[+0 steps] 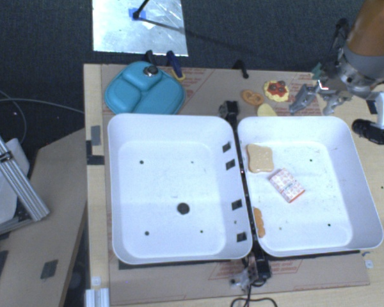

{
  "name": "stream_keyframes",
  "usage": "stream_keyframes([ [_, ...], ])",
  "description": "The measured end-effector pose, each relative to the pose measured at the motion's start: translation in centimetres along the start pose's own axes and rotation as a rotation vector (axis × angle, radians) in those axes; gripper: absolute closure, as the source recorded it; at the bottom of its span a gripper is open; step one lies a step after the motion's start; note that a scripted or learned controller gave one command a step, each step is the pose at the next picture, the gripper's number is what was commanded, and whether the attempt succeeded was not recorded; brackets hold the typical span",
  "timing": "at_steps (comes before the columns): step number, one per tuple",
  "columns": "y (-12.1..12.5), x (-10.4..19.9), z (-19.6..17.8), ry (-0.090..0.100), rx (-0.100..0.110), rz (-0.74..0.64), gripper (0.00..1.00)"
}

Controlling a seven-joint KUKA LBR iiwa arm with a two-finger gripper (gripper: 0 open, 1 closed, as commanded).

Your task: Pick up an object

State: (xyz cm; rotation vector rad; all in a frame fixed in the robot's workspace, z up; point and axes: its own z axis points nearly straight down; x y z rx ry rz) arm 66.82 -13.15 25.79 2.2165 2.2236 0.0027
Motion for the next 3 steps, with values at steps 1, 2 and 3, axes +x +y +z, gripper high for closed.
stream_keyframes([
  [1,-3.5,11.8,7.8,0.005,0.009,-0.01,0.0],
  [2,-13.4,15.2,7.4,0.003,0.01,-0.003,0.0],
  [3,-9.8,24.3,7.3,0.002,-0.003,-0.008,0.0],
])
